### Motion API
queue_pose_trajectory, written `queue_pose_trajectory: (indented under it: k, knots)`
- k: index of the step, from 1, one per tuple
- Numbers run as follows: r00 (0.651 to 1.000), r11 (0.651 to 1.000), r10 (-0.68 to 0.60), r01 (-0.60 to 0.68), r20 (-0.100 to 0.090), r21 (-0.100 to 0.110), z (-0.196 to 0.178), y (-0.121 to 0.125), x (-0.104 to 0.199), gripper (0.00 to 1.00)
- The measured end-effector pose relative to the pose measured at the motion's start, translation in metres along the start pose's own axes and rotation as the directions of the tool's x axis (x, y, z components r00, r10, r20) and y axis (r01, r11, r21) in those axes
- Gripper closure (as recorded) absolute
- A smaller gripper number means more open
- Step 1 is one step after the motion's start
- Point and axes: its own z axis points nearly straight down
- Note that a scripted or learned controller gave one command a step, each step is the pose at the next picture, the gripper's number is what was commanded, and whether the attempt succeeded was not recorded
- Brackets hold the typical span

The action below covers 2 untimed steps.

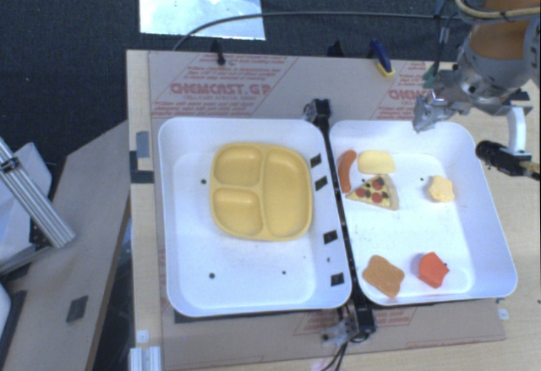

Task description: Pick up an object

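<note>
End effector (425, 117), grip perhaps unreadable, above right bin (489, 217) of toy foods; yellow plate (260, 190) in left bin (182, 217).

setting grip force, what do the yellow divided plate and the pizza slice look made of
Yellow divided plate: likely hard moulded plastic, smooth with a faint sheen and rounded compartment ridges. Triangular pizza slice: seems a toy, plastic or rubber, judging by flat painted-looking toppings; softness unclear from here.

two white bins: left bin (182, 276), right bin (482, 217). one yellow divided plate (258, 190). six food items: one sausage (346, 170), two pale yellow pieces (376, 161) (440, 188), one pizza slice (375, 191), one toast-coloured piece (384, 275), one red piece (433, 269).
</note>
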Motion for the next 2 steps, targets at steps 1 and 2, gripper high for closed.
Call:
queue_pose_trajectory:
  k: [1,2]
  knots:
    - [1.000,1.000,-0.004,0.004,-0.002,0.006,-0.003,-0.025,0.055,1.00]
    - [1.000,1.000,-0.003,0.003,-0.002,0.007,-0.002,-0.046,0.093,1.00]
